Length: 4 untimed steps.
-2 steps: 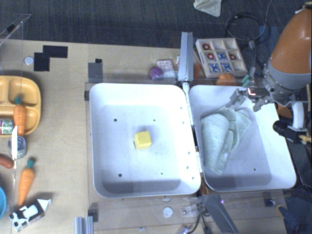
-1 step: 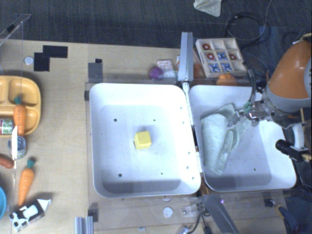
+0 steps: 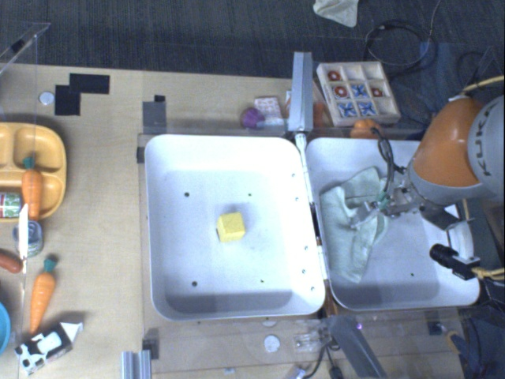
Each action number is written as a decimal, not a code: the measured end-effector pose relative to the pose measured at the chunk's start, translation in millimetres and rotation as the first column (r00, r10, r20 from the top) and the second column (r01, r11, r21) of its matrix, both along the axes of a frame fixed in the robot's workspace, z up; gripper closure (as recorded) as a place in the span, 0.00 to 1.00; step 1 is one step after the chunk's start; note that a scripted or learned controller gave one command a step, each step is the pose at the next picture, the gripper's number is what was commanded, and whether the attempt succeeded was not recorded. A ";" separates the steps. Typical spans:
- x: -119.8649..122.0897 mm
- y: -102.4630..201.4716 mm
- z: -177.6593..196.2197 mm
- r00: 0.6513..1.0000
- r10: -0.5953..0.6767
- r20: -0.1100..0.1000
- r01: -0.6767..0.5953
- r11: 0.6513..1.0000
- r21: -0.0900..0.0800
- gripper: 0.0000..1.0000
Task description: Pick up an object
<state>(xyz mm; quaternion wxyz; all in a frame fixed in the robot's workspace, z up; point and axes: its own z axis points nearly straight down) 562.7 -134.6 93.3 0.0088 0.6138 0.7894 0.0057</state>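
A crumpled pale grey-green cloth (image 3: 347, 227) lies in the right bin (image 3: 410, 283), spread from its middle toward its left wall. My gripper (image 3: 374, 206) is low over the cloth's upper right part, at or touching the fabric, with the arm coming in from the right. In the left bin (image 3: 181, 172) a small yellow block (image 3: 231, 227) sits alone near the middle, well away from the gripper.
Behind the bins lie a tic-tac-toe board (image 3: 357, 91) and a purple object (image 3: 252, 118). On the bench at far left are a yellow divided tray (image 3: 47, 144), two carrots (image 3: 41, 290), and a cow toy (image 3: 47, 344). A metal divider (image 3: 301, 93) stands between the bins.
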 end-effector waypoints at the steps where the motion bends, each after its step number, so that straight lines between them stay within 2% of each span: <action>1: 4.2 0.8 14.1 1.000 0.001 0.013 -0.001 1.000 -0.002 1.00; 2: 69.1 -2.3 96.0 0.993 0.118 -0.012 -0.118 0.993 -0.001 1.00; 3: 84.8 -62.4 114.9 0.975 0.221 -0.010 -0.221 0.975 -0.005 1.00; 4: 105.6 44.3 96.3 0.937 0.349 -0.015 -0.349 0.937 0.000 1.00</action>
